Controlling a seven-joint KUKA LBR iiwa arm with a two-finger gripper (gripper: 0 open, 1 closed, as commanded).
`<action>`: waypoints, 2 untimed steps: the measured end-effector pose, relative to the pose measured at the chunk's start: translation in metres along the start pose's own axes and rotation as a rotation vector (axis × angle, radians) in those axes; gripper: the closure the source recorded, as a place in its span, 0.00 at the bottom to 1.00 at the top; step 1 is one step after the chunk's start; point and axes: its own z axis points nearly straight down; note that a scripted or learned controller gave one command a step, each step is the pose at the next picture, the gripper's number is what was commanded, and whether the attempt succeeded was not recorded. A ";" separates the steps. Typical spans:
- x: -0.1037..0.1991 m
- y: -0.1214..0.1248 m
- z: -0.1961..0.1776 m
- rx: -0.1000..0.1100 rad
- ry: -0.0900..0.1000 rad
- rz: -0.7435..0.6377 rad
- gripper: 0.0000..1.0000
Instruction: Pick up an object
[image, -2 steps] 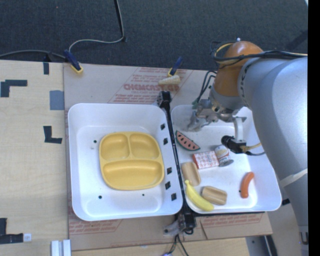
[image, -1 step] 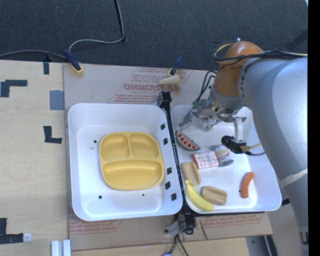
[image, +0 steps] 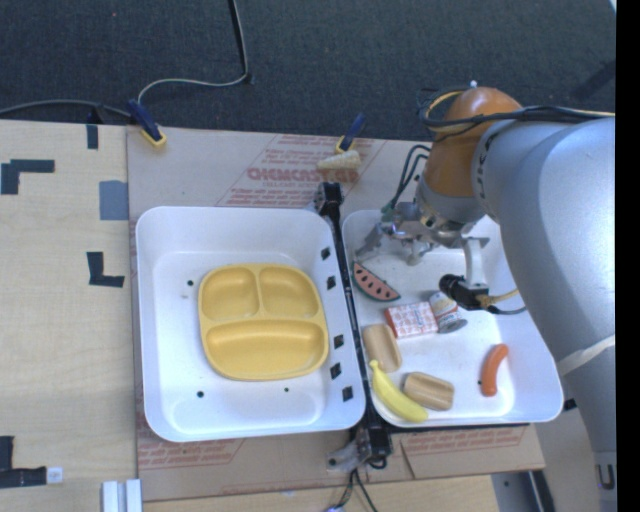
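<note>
On cardboard-covered bench (image: 290, 170) — two white bins (image: 160, 330), dark carpet (image: 320, 50) behind.

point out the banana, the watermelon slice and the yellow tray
banana (image: 393, 394), camera view, middle of its curve
watermelon slice (image: 375, 283), camera view, red flesh
yellow tray (image: 263, 346), camera view, large lower compartment

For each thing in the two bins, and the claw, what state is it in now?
Yellow plate: upright in left bin, compartments bare.
Watermelon slice: lying flat.
Red-and-white packet: lying flat.
Banana: lying on its side, touching a bread roll.
Sausage: lying apart.
Claw: low over right bin, holding nothing visible.
</note>
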 end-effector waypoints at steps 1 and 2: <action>0.000 0.000 -0.010 -0.001 -0.001 -0.001 1.00; 0.000 0.000 -0.010 -0.001 -0.001 -0.001 0.00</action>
